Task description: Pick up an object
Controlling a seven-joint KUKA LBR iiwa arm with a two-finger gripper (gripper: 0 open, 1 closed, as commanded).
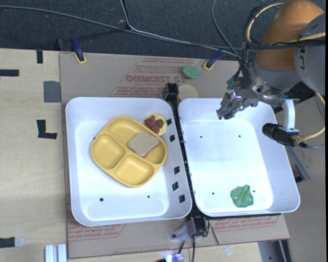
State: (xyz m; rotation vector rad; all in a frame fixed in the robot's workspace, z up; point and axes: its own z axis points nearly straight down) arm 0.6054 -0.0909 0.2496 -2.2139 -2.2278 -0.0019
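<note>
A green leafy toy (242, 196) lies in the right bin (208, 162) near its front right corner. In the left bin (82, 162) sits a yellow sectioned plate (113, 147) with a tan bread slice (142, 143) on it. A small red and dark toy food (156, 123) rests at the plate's back right edge. My gripper (227, 111) hangs over the right bin's back edge, well away from the green toy, with nothing seen between its fingers.
A small green object (190, 71) and a pale round piece (186, 90) lie on the cardboard behind the bins. Black clips (170, 91) line the seam between the bins. Cables cross the dark floor at the back.
</note>
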